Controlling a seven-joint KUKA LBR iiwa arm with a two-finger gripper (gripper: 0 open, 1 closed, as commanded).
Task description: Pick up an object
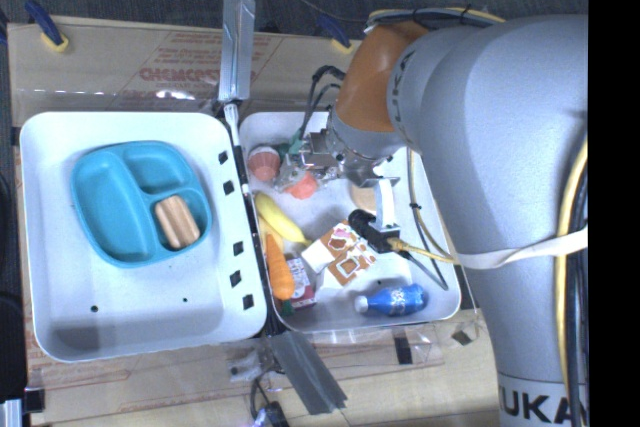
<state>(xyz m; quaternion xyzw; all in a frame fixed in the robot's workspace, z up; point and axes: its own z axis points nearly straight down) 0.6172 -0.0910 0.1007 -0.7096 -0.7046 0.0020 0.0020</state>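
Observation:
My gripper is low in the far part of the right bin, below the arm's orange band. A small orange-red object lies right under it, touching or nearly so. A pinkish round object sits just to its left. A yellow banana lies nearer the front, with an orange carrot and a small red-labelled can below it. A brown-and-white patterned carton and a blue bottle lie toward the bin's front right.
The left bin holds a blue divided plate with a brown bun in its right compartment. A divider wall with black clips separates the bins. The grey arm covers the right bin's right side.

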